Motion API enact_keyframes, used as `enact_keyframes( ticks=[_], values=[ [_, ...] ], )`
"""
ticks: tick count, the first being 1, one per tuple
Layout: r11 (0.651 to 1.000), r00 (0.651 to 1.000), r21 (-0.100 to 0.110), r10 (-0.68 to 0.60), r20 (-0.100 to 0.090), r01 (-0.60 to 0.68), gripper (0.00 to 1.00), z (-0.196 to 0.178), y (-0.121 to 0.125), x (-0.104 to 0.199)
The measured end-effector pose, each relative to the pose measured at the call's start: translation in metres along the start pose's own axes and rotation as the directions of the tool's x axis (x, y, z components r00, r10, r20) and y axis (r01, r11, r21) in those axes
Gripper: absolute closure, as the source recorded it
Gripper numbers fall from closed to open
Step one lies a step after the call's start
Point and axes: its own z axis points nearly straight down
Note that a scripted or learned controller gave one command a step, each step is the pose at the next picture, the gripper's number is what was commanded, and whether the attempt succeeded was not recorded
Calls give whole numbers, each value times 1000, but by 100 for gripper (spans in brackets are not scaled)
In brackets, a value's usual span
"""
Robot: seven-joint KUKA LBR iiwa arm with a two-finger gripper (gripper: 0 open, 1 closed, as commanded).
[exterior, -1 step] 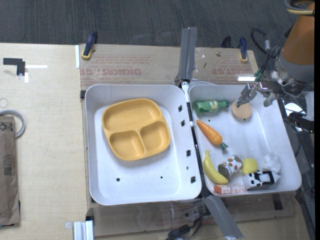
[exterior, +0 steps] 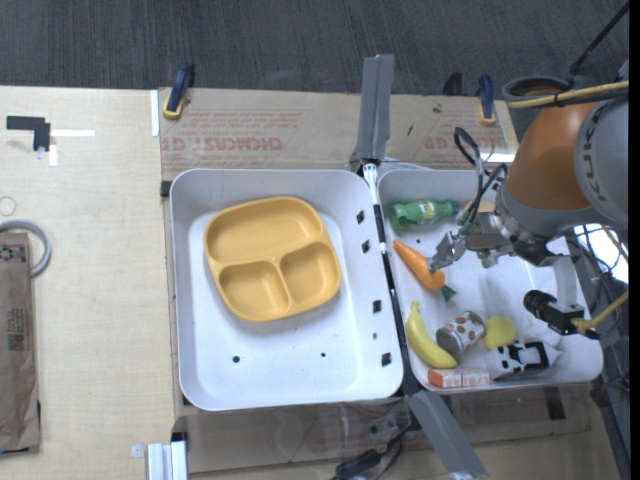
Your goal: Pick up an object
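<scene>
Gripper positioned low in right bin, fingers close together at leafy end of toy carrot; grip on it cannot be told. Green bottle just above-left. Banana, can and lemon below. Yellow divided plate (left bin) well left.

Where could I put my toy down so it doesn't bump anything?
Left bin: bare white floor below the yellow plate. Right bin is crowded: bottle, carrot, banana, and the tool.
</scene>
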Motion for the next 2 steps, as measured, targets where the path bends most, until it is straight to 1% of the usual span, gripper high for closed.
enact_keyframes(
  ticks=[1,2],
  values=[
    [1000,1000,-1,5,0,-5,0,32,-28,12],
    [1000,1000,-1,8,1,-8,100,23,-28,11]
  ],
)
